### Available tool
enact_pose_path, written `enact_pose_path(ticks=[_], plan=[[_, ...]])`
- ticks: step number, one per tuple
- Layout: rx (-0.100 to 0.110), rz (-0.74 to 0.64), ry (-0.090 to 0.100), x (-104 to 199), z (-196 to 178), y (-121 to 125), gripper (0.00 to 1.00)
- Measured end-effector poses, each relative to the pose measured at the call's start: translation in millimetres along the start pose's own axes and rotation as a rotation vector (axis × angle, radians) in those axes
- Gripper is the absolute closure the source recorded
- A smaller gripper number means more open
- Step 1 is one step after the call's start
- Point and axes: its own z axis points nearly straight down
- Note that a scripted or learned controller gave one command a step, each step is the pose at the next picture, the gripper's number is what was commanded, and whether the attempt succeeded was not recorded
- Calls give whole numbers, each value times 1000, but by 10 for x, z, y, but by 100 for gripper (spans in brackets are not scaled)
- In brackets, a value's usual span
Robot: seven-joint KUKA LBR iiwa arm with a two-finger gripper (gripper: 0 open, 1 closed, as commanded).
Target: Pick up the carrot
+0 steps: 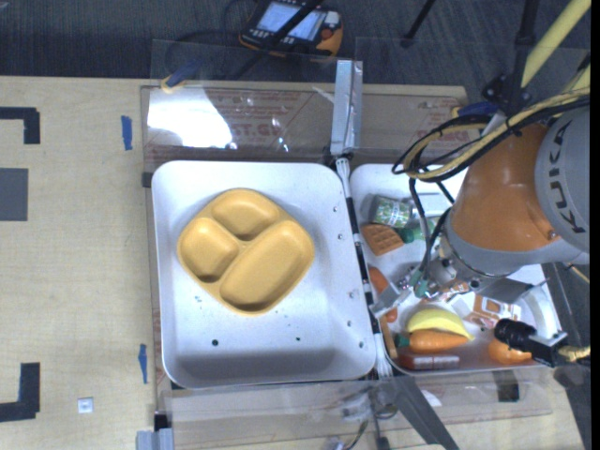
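The carrot [436, 340] lies lengthwise along the near edge of the right bin [534, 293], orange with a dark green end pointing left. A yellow banana [437, 321] rests right behind it, touching it. My gripper [427, 282] hangs low over the middle of the right bin, just behind the banana and a short way from the carrot. The arm's grey and orange wrist [506, 204] covers much of that bin.
The left bin [187, 345] holds a yellow divided plate [246, 248]. In the right bin's back left are a green can [391, 212] and an orange packet [382, 239]. Another orange item [507, 352] lies near the front right. A metal divider [361, 261] separates the bins.
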Motion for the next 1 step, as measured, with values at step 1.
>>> enact_pose_path(ticks=[1], plan=[[-2, -65, 1, -806, 335, -363, 0]])
